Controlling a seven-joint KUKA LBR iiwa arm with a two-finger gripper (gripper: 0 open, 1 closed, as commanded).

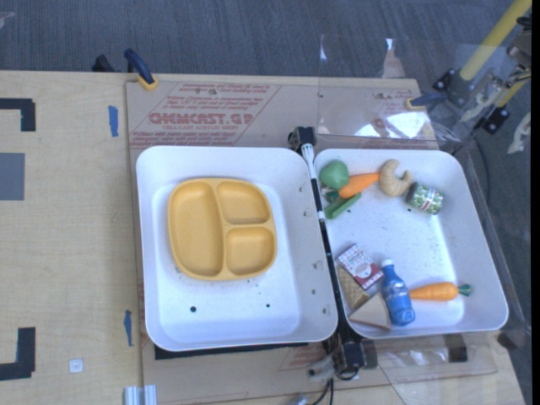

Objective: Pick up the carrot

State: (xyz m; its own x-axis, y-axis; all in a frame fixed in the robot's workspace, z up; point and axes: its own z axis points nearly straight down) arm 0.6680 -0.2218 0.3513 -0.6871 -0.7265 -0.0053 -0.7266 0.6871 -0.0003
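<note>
Two orange carrots lie in the right bin (pixel 472 226). One carrot (pixel 360 183) rests near the bin's back left, slanted, its lower end touching a green leafy piece (pixel 341 206) and close to a round green fruit (pixel 334 174). The other carrot (pixel 435 291), with a small green top at its right end, lies flat near the bin's front right, just right of a blue bottle (pixel 397 294).
The right bin also holds a beige knobby item (pixel 391 178), a small green can (pixel 424 198), a red-and-white packet (pixel 359 265) and a tan wedge (pixel 369 312). A yellow divided plate (pixel 221 227) sits in the left bin (pixel 160 294). A yellow pole (pixel 499 30) stands at the back right.
</note>
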